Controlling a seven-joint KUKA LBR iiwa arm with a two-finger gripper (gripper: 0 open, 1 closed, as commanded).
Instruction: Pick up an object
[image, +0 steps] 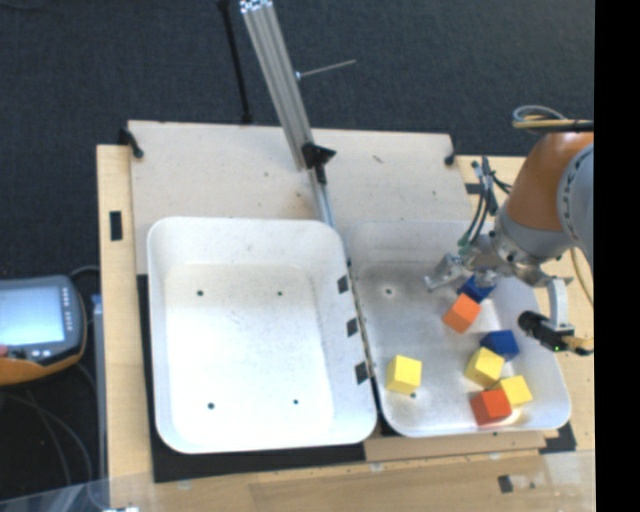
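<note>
The right bin (400, 300) holds several coloured blocks. An orange block (461, 313) and a small blue block (479, 290) lie together near its upper right. My gripper (468, 276) hangs right over them, and the blue block is partly hidden under it. Whether anything is held cannot be seen. Lower in the bin lie a lone yellow block (405, 374), another blue block (500, 343), two yellow blocks (484, 366) (516, 390) and a red-orange block (490, 405).
The left bin (250, 340) stands beside the right one, their rims meeting in the middle. A slanted metal rail (285, 90) rises from the bench behind the bins. A small screen device (35, 320) sits off the bench at far left.
</note>
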